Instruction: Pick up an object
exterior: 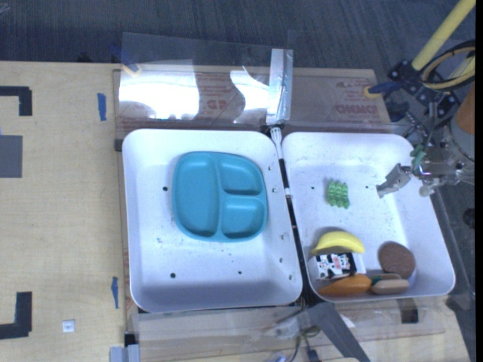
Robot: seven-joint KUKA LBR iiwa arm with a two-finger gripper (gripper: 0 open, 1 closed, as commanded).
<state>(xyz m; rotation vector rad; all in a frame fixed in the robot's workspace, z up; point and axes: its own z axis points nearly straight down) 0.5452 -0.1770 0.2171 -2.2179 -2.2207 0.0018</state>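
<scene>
In the right bin (362,153), a small green knobbly object (337,193) lies near the middle. Along the bin's front edge lie a yellow banana (339,240), a black-and-white box (336,263), an orange carrot-like piece (349,283), a brown round disc (396,258) and a tan sausage-shaped piece (390,283). My gripper (409,185) hangs over the bin's right side, open, with nothing between its fingers. It is to the right of the green object and above the brown disc in the view.
The left bin (143,225) holds a blue divided plate (219,195). A clear plastic sheet and a metal bracket (278,85) stand behind the bins. Yellow and black cables (438,47) hang at the upper right by the arm.
</scene>
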